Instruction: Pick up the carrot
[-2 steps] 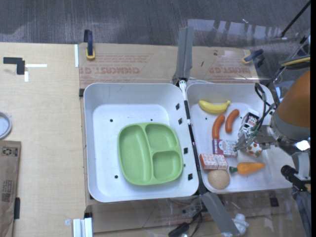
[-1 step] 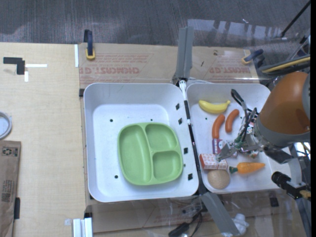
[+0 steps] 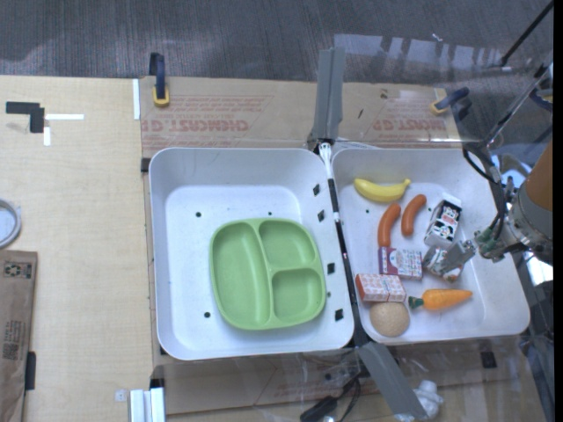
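The carrot (image 3: 446, 299) is orange with a green stub at its left end. It lies flat near the front wall of the right bin (image 3: 493, 328). My gripper (image 3: 447, 260) hangs low over the right bin, just behind the carrot and slightly to its left, with a small gap between them. The grey arm comes in from the right edge. Nothing can be seen held in the gripper, and the slanted view hides how it stands.
The right bin also holds a banana (image 3: 383, 188), two sausages (image 3: 389, 224) (image 3: 413, 214), a white-and-black packet (image 3: 443, 221), two small pink boxes (image 3: 400, 261) (image 3: 379, 287) and a bread roll (image 3: 390, 318). A green divided plate (image 3: 268, 272) lies in the left bin (image 3: 176, 236).
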Controlling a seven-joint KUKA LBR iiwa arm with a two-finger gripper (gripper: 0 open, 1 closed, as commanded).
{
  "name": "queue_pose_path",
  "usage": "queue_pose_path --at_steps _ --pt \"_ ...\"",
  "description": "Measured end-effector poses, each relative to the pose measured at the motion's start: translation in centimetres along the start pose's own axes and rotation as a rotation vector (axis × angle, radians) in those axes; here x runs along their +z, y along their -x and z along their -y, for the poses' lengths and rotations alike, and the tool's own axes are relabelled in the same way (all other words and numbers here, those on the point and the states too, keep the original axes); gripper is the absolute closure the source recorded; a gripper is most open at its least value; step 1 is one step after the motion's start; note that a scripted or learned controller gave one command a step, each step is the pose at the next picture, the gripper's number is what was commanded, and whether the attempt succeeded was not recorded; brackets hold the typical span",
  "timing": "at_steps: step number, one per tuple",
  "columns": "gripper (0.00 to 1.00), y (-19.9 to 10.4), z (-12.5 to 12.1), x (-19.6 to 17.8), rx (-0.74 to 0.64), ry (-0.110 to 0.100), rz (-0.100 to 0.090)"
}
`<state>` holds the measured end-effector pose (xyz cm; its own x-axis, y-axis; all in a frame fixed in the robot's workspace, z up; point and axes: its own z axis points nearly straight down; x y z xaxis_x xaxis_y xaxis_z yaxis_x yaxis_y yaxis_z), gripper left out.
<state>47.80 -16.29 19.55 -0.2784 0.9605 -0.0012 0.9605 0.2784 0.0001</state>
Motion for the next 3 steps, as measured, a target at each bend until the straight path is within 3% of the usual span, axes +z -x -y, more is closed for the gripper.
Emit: queue_pose_path --at_steps 1,2,3 --pt "0.0 0.3 -0.5 7.8 -0.469 0.017 0.021" --pt "0.0 2.7 0.8 10.4 -0.643 0.002 0.0" --pt "1.0 2.7 0.7 9.5 -0.641 0.004 0.001"
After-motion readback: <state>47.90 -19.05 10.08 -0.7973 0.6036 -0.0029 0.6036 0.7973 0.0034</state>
